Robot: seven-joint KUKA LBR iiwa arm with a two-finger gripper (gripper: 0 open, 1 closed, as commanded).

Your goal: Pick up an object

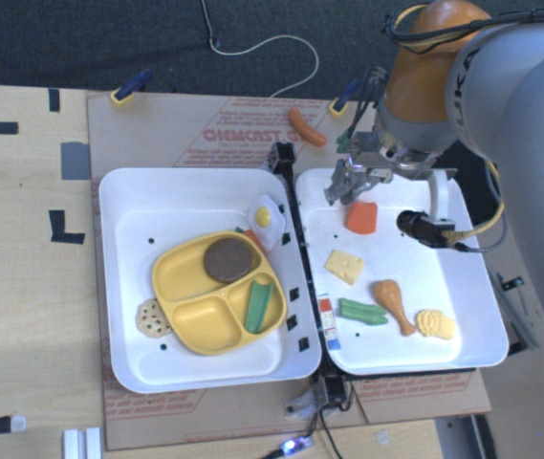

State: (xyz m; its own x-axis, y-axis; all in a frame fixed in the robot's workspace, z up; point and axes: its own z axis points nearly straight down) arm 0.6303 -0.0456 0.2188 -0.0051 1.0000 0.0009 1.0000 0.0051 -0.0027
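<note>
My gripper (350, 185) hangs over the far part of the right bin (463, 347), its tips pointing down just above and to the left of a red-orange block (361, 218). Nothing shows between the tips. Further forward in that bin lie a pale yellow cheese wedge (344, 266), a green bean pod (362, 312), a brown drumstick (393, 304) and a yellow ridged piece (435, 324).
The left bin (123, 256) holds a yellow divided plate (181, 280) with a brown patty (228, 258) and a green piece (258, 306); a fried egg (266, 218) and a cookie (152, 318) lie beside it. A sausage (307, 127) rests on the cardboard behind the bins.
</note>
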